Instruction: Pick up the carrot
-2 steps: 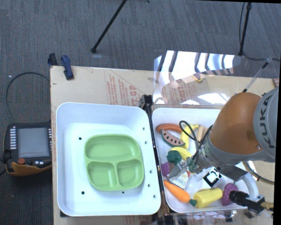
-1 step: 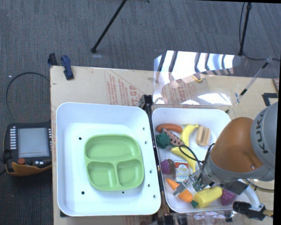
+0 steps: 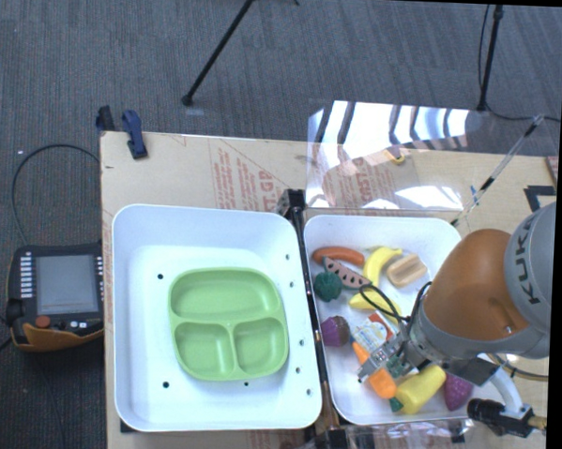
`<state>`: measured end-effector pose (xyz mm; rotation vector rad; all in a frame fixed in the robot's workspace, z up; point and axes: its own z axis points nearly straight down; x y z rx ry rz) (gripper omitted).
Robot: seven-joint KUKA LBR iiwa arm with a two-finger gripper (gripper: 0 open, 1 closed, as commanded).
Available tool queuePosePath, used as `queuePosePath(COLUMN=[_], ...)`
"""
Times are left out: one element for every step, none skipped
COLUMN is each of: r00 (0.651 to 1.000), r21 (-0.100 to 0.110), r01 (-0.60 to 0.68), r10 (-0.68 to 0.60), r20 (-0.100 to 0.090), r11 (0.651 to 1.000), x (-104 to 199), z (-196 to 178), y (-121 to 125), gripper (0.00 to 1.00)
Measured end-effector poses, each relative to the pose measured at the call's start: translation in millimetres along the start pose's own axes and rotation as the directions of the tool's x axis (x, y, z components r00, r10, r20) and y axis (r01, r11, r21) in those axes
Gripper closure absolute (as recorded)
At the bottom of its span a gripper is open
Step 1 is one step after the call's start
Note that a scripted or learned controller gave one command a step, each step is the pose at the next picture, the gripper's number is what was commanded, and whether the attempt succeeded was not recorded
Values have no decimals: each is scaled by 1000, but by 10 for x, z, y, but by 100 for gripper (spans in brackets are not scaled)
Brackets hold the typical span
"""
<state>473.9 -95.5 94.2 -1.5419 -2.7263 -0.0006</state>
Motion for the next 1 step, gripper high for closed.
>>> queuePosePath(r00=[978], r21=[-7], r01=[-208], r10=[208], r20=[4], r11=[978], x=[583], z=[-937], y=[377], gripper=[100])
